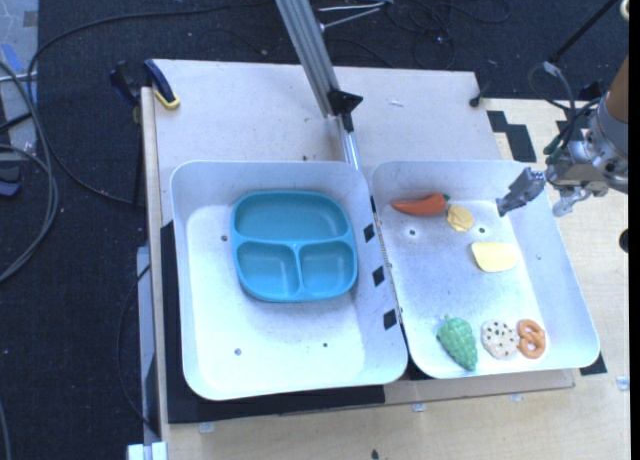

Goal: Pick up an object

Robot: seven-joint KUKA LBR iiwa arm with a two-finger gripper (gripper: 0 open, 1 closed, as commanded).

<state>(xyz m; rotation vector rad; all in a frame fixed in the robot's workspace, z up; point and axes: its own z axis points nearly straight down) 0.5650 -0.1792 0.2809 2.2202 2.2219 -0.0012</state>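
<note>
Overhead, the gripper [540, 198] hangs at the upper right of the frame, above the right bin's [560, 278] upper right rim, with its two dark fingers [520, 191] spread apart and nothing between them. One finger points left and down toward the bin floor; the other sits nearer the arm's grey wrist at the frame's right edge.

Open floor lies in the middle of the right bin, between the items along its upper edge and those along its lower edge. Near the upper edge an orange carrot [420, 205] lies roughly level, its green tip pointing right. Just beside that tip is a small round yellow piece [460, 218]. Below and to the right rests a pale yellow block [494, 256], the item closest to the fingers, though apart from them.

Along the lower edge three items sit in a row: a green bumpy piece [458, 341] tilted toward the lower right, a white speckled cookie [498, 339] just beside it, and a brown pretzel [531, 338] touching or nearly touching the cookie, close to the bin's lower right wall.

The left bin [200, 248] holds a blue divided tray [295, 245] in its upper centre, with bare white floor around it on all sides, widest toward the bottom.
</note>
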